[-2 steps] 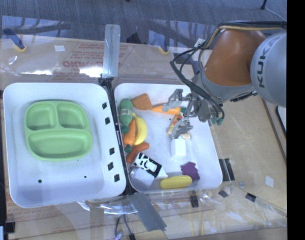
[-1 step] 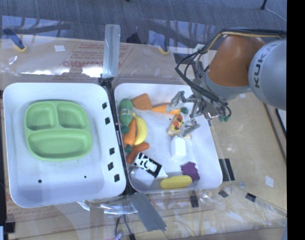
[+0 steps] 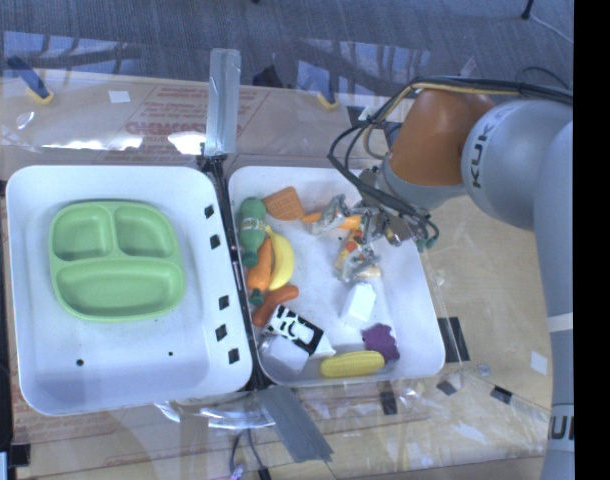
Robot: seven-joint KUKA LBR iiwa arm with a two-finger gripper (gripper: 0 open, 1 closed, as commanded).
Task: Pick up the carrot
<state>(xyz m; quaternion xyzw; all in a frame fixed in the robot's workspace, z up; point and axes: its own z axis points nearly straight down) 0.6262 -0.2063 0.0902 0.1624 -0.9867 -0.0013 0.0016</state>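
Note:
The carrot is an orange piece lying lengthwise against the left wall of the right bin, with a green item at its far end and a yellow banana touching its right side. My gripper is down inside the same bin, in its far right part, well to the right of the carrot and apart from it. A small orange bit shows by the gripper's metal parts; I cannot make out what it is.
An orange wedge lies at the bin's far side. A reddish-orange piece, a black-and-white box, a white block, a purple item and a corn cob fill the near half. The left bin holds a green divided plate.

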